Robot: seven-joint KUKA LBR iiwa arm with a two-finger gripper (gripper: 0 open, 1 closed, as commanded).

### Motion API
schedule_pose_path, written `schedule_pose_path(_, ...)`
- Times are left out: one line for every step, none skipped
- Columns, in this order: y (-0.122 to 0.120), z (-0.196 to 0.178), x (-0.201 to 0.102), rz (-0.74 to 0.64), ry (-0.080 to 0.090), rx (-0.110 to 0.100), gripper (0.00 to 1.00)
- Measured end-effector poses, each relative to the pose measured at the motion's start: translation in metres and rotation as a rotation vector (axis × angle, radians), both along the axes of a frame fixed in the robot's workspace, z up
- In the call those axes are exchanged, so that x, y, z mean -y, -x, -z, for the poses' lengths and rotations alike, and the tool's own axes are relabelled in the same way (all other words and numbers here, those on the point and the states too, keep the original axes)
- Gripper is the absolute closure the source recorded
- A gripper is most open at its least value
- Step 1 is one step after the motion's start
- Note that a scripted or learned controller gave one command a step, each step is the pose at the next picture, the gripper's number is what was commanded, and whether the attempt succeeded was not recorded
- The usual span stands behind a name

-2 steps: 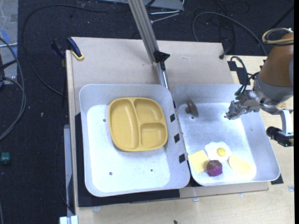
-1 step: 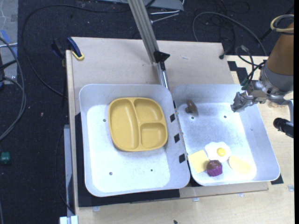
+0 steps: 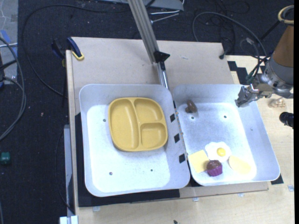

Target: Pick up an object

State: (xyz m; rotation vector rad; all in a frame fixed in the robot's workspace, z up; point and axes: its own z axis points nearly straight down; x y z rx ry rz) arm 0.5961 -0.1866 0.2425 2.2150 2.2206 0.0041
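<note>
While the gripper point(image 3: 244, 98) hangs at the right bin's point(image 3: 261, 139) upper right rim, I cannot tell how it is set, and nothing shows in it. By my reckoning, no pick is made yet. Candidates lie low in that bin: a fried egg point(image 3: 218, 151), purple piece point(image 3: 214, 168), yellow slice point(image 3: 198, 161). A brown piece point(image 3: 190, 107) sits higher. The yellow tray point(image 3: 138, 124) rests in the left bin point(image 3: 98, 167).

Two white bins point(image 3: 93, 171): matt, faintly speckled, plastic-looking. Yellow divided tray point(image 3: 138, 124): smooth plastic, soft sheen. Bench top point(image 3: 117, 62): pale matt board, wood-like. Slanted pole point(image 3: 142, 22): brushed metal. Toy fried egg point(image 3: 218, 151): glossy plastic.
</note>
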Motion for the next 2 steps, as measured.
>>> schedule_pose_path(0.016,-0.006,-0.043,-0.003,-0.003,-0.006,1.0)
schedule_pose_path(0.026,0.007,-0.093,-0.004,-0.003,-0.008,1.0)
